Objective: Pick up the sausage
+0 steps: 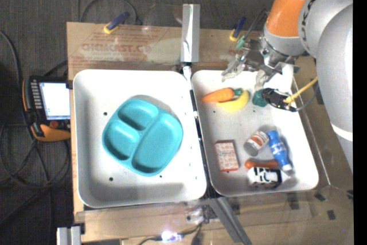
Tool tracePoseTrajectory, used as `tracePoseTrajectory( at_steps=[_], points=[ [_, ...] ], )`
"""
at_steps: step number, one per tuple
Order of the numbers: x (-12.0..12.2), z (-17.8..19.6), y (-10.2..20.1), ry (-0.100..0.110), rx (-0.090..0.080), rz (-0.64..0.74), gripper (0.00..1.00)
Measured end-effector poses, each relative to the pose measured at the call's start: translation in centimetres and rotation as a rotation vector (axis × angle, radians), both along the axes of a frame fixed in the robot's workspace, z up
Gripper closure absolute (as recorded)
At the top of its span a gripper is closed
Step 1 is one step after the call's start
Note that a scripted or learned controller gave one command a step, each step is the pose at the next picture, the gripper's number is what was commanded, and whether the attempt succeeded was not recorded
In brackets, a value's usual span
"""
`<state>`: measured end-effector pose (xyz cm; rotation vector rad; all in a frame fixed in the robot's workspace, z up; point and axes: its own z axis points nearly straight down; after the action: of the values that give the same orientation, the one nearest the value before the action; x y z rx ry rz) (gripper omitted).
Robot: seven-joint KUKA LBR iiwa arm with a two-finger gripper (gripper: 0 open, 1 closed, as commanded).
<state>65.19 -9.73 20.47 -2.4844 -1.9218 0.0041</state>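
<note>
The sausage was a short, stubby orange-red piece, lying flat & roughly crosswise. It sat in the right bin, twd that bin's near right corner, touching a black-and-white item on its near side and just below the blue bottle.

The gripper hung over the right bin's far edge, w/ its fingers spread apart. Nothing was seen btwn them, and they looked clear of the bin's contents, well apart from the sausage.

Count, all w/in the right bin: 1 sausage, 1 blue bottle, 1 small can, 1 brown box near the bin's middle, 1 black-and-white item, 1 carrot and 1 banana touching each other at the bin's far side, and 1 small teal thing by its far right wall.

Left of the right bin stood 1 more bin, holding 1 teal divided plate. That made 2 bins on the desk.
</note>
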Motion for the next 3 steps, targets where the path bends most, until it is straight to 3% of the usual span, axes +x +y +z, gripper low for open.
tracePoseTrajectory(
  at_steps=[1, 2, 3],
  points=[
    [-1.2, -9.7, -2.4, 0.003, -0.001, 0.018, 0.0],
    [0.7, -11.4, -3.6, 0.074, 0.021, -0.268, 0.0],
    [1.6, -10.5, -5.1, 0.03, 0.011, -0.572, 0.0]
  ],
)
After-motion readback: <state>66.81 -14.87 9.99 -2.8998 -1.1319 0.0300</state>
